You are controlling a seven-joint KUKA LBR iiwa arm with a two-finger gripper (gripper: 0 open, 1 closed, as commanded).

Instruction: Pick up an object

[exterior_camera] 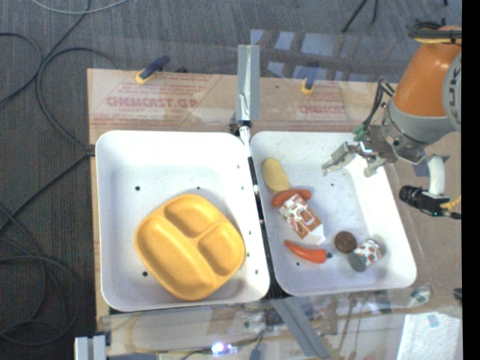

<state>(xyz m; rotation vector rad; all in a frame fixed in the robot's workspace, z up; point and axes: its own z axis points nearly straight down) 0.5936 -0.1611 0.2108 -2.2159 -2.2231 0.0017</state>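
Observed from the fixed overhead camera: the gripper [352, 161] hangs over the far right part of the right bin [390, 201], its two fingers [335, 160] spread wide apart with nothing between them. The grey arm with its orange band [426, 81] enters from the right, behind the fingers.

All loose items in the right bin lie to the near side of the fingers, none touching them. Closest is a pale yellow potato-shaped piece [276, 175], to the left of the fingers and slightly nearer the camera, by the bin's left wall. Just beyond it from the fingers, a red sausage-shaped piece [290, 196] touches or overlaps a white and orange carton [301, 219]. Further toward the near edge lies a red chili pepper [307, 252]. Below the fingers, toward the near right corner, a brown round piece [345, 241] sits just beside a small red and white can [368, 253] lying on its side.

The left bin [120, 171], well apart from the fingers to their left, holds a yellow divided plate [190, 246]. Two yellow and blue clamps [151, 70] sit on the board beyond the bins.
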